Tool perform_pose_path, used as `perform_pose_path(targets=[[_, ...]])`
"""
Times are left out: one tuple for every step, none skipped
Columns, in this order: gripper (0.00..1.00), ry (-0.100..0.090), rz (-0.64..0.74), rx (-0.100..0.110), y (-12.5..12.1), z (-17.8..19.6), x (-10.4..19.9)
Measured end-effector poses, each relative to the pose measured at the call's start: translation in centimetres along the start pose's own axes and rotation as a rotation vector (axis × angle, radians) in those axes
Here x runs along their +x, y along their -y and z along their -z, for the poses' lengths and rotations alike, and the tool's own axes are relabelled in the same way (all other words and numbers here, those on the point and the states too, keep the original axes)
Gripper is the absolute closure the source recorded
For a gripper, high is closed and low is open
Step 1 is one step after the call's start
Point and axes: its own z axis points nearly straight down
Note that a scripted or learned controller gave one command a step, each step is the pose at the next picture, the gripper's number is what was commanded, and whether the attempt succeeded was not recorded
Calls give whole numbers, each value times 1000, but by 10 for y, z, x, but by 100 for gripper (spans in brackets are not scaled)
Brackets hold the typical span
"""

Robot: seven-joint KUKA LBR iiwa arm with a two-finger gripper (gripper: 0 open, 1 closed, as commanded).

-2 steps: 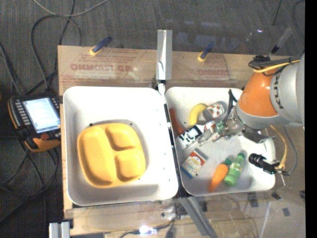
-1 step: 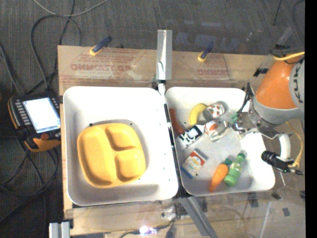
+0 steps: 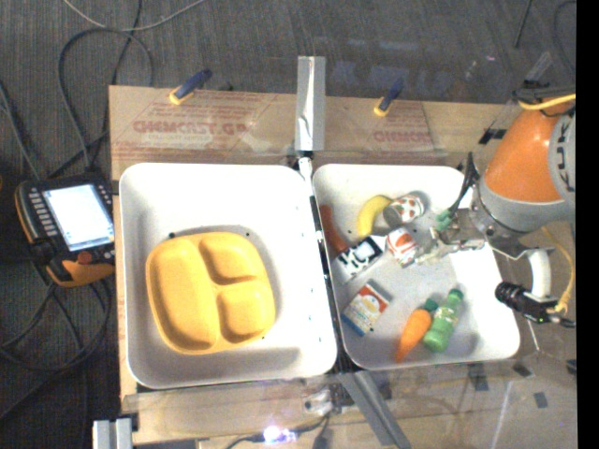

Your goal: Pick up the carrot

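Nearest you, carrot (image 3: 412,332) lies in right bin (image 3: 487,344), front edge, touching green bottle (image 3: 443,320). Prob. light, stiff, smooth plastic; grip mid-body, across width. Farther back, hand (image 3: 432,243) hovers over cans; can't tell its opening.

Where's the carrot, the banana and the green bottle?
carrot (image 3: 412,332): camera view, middle of its orange body.
banana (image 3: 372,215): camera view, middle of its yellow curve.
green bottle (image 3: 443,322): camera view, middle of its body.
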Motion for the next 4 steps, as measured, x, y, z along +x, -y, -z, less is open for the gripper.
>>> perform_pose_path(targets=[[0,0,0,0,0,0,0],[0,4,155,0,23,-7,-20],[0,6,293,-7,57,-67,13],[100,5,293,-11,56,-58,14]])
